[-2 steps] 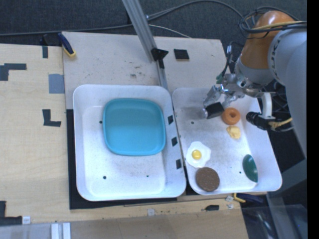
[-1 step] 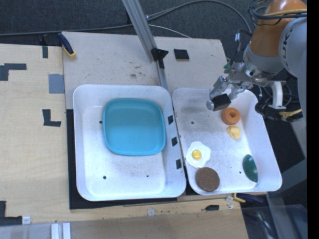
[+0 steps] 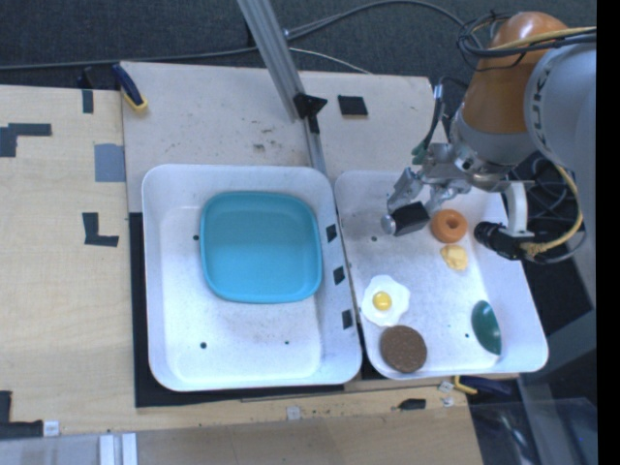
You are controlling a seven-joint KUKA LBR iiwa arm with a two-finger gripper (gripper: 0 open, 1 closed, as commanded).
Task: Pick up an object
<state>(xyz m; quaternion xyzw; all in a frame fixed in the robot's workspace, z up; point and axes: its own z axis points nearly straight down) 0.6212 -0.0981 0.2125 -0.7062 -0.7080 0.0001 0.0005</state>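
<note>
Camera view has the gripper point(image 3: 409, 213) low in the right bin point(image 3: 513, 298) beside the orange ring point(image 3: 449, 227) (jaw state cannot be told), nothing lifted yet

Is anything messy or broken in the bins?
Nothing looks broken or spilled. The blue plate lies flat in the left bin. In the right bin, the egg, patty, orange ring, yellow bit and green piece lie apart. Dark specks dot both bins.

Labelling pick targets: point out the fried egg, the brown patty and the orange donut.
fried egg point(image 3: 385, 301), camera view, on its yolk
brown patty point(image 3: 403, 348), camera view, centre of its top
orange donut point(image 3: 448, 226), camera view, on its ring
</note>
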